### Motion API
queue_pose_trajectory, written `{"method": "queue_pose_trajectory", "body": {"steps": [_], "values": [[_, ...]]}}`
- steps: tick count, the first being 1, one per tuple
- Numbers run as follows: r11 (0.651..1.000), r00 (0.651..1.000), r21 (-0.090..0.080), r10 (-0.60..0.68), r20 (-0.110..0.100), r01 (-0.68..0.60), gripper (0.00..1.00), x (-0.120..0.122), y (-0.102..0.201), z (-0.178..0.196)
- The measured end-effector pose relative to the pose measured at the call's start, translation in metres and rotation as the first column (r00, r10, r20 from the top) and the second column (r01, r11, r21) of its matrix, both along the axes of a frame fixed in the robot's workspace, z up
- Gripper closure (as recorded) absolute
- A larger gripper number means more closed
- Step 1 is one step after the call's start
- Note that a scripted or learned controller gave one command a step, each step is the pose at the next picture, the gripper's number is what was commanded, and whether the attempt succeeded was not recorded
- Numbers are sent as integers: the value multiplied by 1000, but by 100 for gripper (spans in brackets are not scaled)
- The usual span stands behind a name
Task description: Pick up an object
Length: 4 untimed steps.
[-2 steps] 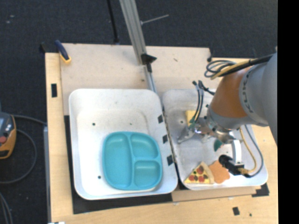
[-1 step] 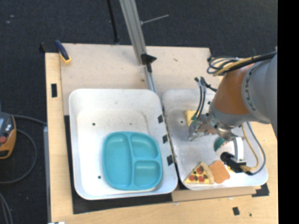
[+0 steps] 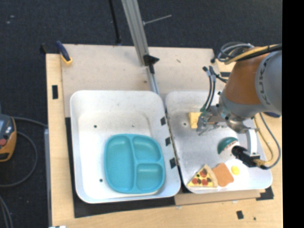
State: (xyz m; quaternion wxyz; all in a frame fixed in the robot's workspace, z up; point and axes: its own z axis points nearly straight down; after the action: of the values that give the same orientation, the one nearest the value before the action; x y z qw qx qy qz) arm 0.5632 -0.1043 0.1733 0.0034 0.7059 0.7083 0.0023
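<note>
Tool (image 3: 203, 123) low in right bin (image 3: 190, 148), beside yellow block (image 3: 194, 119); grip state can't be told. Pizza slice (image 3: 202, 177), toast (image 3: 222, 174) near front wall. Blue tray (image 3: 134, 163) in left bin (image 3: 95, 113).

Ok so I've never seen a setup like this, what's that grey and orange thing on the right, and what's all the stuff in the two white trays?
That is a robot arm, filmed by one fixed camera looking down at a slant. Its gripper sits low in the right bin, beside a yellow block; I can't tell whether it holds anything. That bin also has toy food: a pizza slice, an orange piece, a small yellow piece and a teal item. The left bin holds a blue divided plate.
</note>
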Motion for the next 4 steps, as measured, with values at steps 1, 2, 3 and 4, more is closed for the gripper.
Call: {"method": "queue_pose_trajectory", "body": {"steps": [1,2,3,4], "values": [[1000,1000,0,0,0,0,100,2,-1,52],[1000,1000,3,5,-4,-5,100,3,54,66],[1000,1000,3,5,-4,-5,100,3,104,74],[1000,1000,2,4,-6,-4,100,14,162,62]]}}
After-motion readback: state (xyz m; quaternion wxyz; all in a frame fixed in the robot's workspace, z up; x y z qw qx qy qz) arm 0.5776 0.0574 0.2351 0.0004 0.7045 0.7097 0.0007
